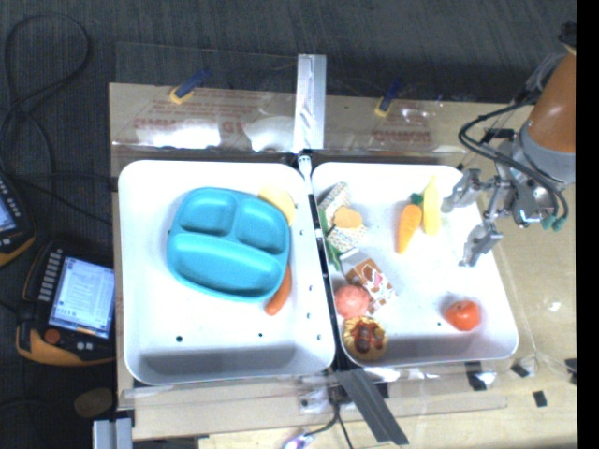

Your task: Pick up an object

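Over the right bin's (505, 340) far-right edge we hang the gripper (475, 221), jaws spread w/ nothing btwn them. No pick done yet. Nearest candidates: toy tomato (461, 314) below, toy carrot (407, 226) and corn (430, 206) further left. Descent, grip, lift all remain.

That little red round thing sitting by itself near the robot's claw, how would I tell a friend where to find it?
Look at the right-hand white bin, the one that the grey arm reaches over. Go to its near right corner, below the gripper. There a tomato sits alone: round and red-orange, apart from the carrot farther back and the toys crowding the bin's left side.
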Motion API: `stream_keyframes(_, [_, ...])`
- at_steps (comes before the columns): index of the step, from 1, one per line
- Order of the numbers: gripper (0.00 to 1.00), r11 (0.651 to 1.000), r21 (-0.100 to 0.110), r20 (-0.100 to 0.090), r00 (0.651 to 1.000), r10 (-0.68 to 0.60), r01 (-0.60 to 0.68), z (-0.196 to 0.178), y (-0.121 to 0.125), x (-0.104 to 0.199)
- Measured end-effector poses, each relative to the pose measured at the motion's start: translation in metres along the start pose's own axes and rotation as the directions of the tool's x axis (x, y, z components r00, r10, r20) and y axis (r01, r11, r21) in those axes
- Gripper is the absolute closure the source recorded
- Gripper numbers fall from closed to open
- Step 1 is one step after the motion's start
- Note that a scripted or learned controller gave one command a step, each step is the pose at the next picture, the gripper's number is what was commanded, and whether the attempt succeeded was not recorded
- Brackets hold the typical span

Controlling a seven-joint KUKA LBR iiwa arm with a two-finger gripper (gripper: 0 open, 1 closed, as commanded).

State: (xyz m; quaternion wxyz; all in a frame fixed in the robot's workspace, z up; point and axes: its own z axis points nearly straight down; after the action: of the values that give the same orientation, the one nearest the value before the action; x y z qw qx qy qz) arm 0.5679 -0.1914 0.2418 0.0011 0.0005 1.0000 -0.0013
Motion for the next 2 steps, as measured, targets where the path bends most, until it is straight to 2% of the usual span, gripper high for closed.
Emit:
stream_keyframes(1, [0.0, 0.94, 0.001, -0.003, 0.94, 0.342, -0.342, 0.1191, 0.0327, 0.0354])
stream_keyframes(2, [1.0, 0.94, 0.004, 0.0, 0.94, 0.34, -0.34, 0.1096, 0.0328, 0.0343])
